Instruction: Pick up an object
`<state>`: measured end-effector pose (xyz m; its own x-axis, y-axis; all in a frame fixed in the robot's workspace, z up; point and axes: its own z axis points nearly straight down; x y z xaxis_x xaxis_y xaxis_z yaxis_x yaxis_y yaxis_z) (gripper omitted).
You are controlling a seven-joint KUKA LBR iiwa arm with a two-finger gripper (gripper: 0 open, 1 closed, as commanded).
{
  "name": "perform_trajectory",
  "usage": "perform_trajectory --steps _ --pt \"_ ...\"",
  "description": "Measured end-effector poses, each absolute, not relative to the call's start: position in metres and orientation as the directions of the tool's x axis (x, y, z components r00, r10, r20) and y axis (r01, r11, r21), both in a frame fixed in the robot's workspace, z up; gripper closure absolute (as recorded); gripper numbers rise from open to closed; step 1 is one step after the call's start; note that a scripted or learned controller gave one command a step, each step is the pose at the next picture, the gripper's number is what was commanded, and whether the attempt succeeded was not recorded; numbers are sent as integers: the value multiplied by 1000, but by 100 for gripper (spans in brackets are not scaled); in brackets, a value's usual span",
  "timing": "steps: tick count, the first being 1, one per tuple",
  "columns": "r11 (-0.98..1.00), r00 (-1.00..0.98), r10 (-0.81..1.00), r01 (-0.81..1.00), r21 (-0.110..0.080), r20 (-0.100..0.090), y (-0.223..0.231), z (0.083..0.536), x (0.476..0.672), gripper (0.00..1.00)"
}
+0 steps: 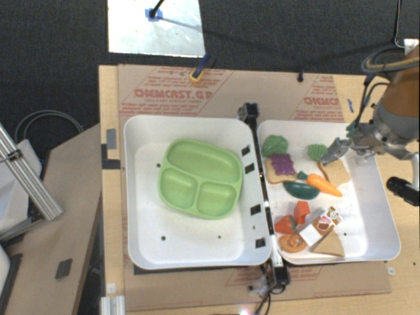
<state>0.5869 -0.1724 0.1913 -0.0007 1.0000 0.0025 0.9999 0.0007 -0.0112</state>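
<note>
While the arm reaches in from the right, the end effector (336, 151) sits low over the upper part of the right bin (387, 231), its grey fingers (331, 153) pointing left and down; whether they are spread or closed cannot be told, and no item is seen between them. Just under the tips lies a tan bread slice (338, 173), with a green leafy piece (317, 151) just to its left. Touching the bread's lower edge is an orange carrot (323, 185), and beside that a dark green vegetable (300, 189). Further left are a purple piece (283, 166) and a second green leafy piece (274, 144). Near the bin's front edge cluster a red piece (300, 210), a small patterned block (326, 220), a round orange slice (292, 243) and a tan wedge (330, 245). Across the divider, the left bin (141, 241) holds a light green compartment tray (200, 178). Both bins rest on the cardboard-covered surface (177, 92).
</note>
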Motion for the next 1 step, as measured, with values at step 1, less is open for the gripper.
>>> perform_trajectory --steps 1 --pt "4 -4 1000 1000 0 0 -172 198 590 0"
